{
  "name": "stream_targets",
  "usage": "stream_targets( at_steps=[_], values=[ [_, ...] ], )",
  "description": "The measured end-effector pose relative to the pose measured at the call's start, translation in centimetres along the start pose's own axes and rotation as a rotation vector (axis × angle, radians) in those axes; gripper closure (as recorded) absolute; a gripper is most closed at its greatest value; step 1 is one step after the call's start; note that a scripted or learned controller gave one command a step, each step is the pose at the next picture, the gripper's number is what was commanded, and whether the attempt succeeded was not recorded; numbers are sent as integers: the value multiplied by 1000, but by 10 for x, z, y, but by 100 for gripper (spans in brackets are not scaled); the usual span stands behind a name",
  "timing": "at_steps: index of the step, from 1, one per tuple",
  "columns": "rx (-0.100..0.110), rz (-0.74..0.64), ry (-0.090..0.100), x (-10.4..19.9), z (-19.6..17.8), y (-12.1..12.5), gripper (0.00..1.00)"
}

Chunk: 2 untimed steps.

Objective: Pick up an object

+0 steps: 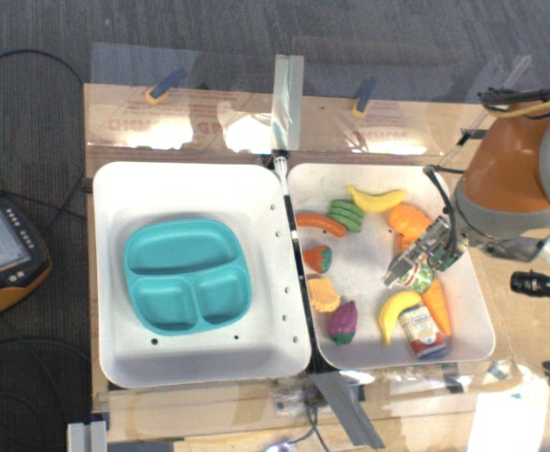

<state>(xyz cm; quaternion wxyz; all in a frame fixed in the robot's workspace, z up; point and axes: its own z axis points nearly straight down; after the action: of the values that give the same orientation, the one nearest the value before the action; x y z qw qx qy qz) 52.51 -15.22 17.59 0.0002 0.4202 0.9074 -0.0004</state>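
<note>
Both bins lie side by side; end effector [409, 269] hovers mid right bin [374, 179].

Arm [501, 182]: rounded grey casing with a broad orange band above the wrist
Cable [442, 196]: thin, black, along the wrist
Gripper [416, 264]: metallic grey
</note>
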Motion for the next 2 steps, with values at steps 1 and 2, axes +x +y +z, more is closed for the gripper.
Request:
stream_targets(
  at_steps=[1,2],
  values=[
    [1,95,-1,14,-86,45,100],
    [1,95,-1,14,-86,45,0]
  ],
)
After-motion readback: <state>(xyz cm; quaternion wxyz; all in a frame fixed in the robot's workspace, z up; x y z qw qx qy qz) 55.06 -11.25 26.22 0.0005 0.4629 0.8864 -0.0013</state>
